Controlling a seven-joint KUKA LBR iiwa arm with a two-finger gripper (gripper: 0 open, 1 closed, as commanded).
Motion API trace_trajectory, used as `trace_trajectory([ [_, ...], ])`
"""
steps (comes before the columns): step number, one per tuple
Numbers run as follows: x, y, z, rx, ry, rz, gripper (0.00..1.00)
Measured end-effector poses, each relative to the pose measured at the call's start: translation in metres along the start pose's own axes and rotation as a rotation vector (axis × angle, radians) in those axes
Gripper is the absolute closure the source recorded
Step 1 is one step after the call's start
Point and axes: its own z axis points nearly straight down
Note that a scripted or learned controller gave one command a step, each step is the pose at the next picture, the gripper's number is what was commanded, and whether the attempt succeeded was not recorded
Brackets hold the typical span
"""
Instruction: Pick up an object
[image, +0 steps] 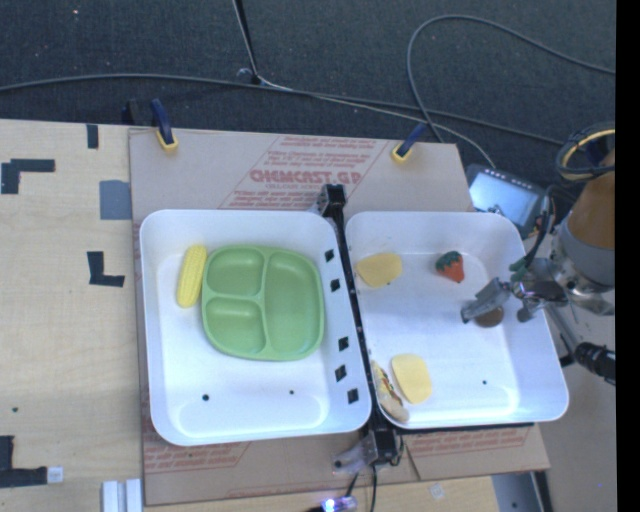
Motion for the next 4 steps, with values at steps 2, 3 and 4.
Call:
trace_trajectory([
  [2, -0.008, 0.008, 0.044, -0.011, -0.003, -0.004, 0.0],
  [3, -0.003, 0.003, 0.09, -0.009, -0.002, -0.005, 0.0],
  [4, -0.003, 0.004, 0.129, -0.014, -0.005, -0.004, 0.0],
])
